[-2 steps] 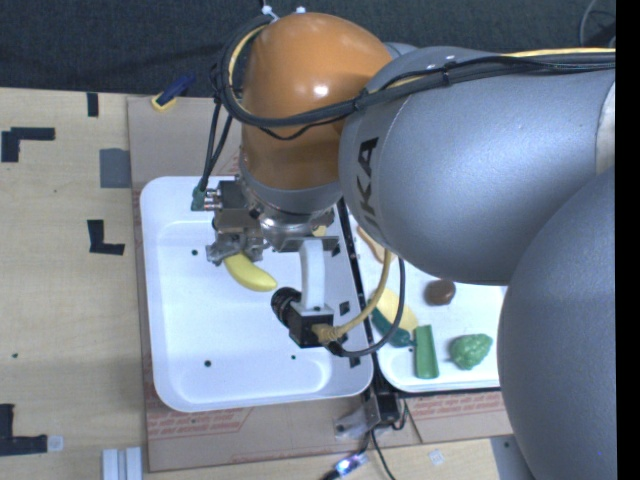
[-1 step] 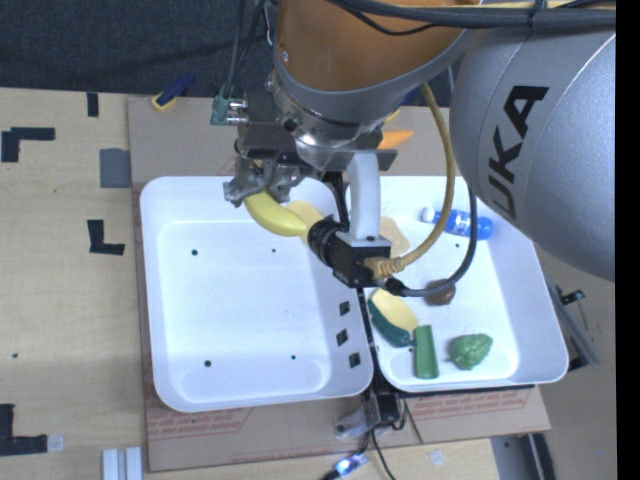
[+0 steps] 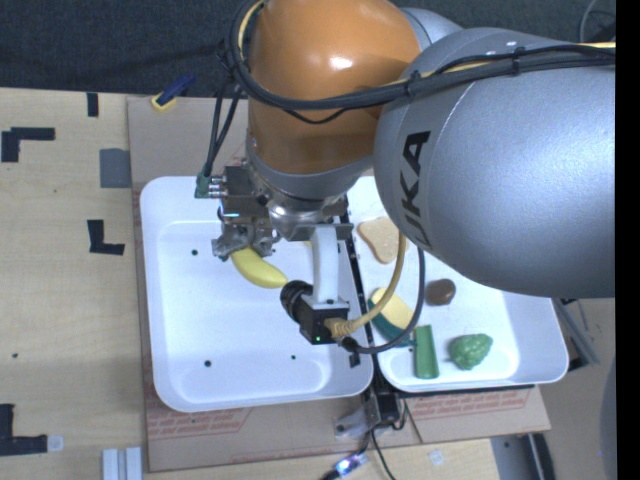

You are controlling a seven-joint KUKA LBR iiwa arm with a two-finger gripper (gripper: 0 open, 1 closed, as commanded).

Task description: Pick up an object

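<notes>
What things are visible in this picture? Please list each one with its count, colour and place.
banana: 1, yellow, left bin, directly under the gripper
left bin: 1, white, left half of bench
right bin: 1, white, right half of bench
tan piece: 1, beige, right bin, upper part
brown lump: 1, brown, right bin, middle
green stick: 1, green, right bin, front
green lump: 1, green, right bin, front
yellow object: 1, yellow, right bin, near divider
arm: 1, grey with orange band, from right
gripper: 1, dark metal, above banana
</notes>
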